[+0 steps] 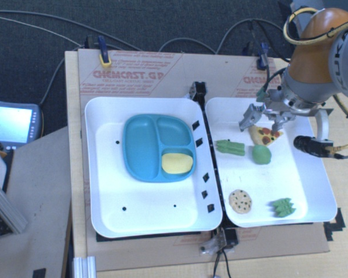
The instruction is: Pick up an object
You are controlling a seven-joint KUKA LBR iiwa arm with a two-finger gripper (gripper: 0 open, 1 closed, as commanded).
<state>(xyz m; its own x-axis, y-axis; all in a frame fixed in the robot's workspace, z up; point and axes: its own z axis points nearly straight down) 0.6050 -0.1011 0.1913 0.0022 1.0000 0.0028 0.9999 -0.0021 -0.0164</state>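
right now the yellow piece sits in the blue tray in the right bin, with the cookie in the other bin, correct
Not quite. The camera view shows the blue tray, with the yellow piece in one of its compartments, in the left bin, not the right. The cookie is indeed in the other bin, the right bin.

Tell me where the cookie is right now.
The cookie lies in the right bin, near its front left corner, left of the green leafy toy and below the green ball.

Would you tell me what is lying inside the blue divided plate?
A yellow item sits in the blue divided plate's lower right compartment; whatever lies beneath it is covered.
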